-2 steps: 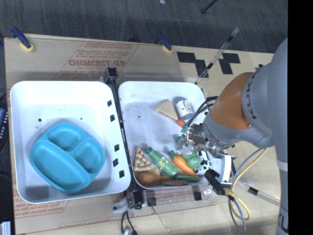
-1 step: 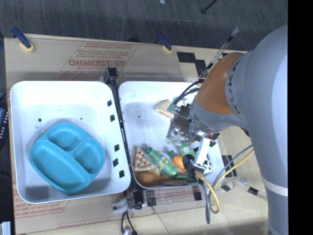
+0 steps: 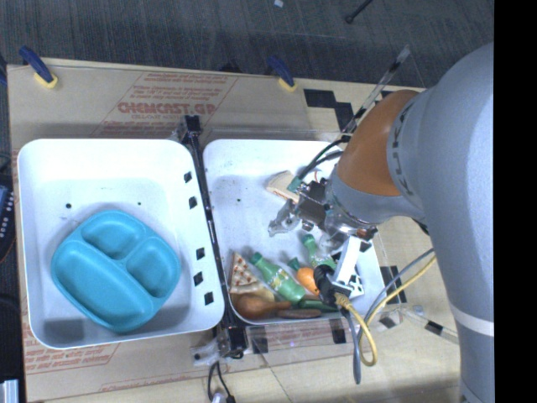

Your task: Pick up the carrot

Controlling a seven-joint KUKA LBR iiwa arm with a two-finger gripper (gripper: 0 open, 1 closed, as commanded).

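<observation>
the carrot (image 3: 308, 279) lies at the near edge of the right bin (image 3: 243, 162), wedged among a green bottle (image 3: 281, 280) and other toys, while the gripper (image 3: 323, 254) hangs just above it, finger state indeterminate, apparently positioned for a descent.

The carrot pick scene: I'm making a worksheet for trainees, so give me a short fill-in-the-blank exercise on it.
1. The blue divided plate lies in the ____ bin.
2. The carrot lies in the ____ bin.
3. The bottle beside the carrot is ____ in colour.
4. The gripper hangs over the ____ bin.

Missing words: left; right; green; right
</observation>
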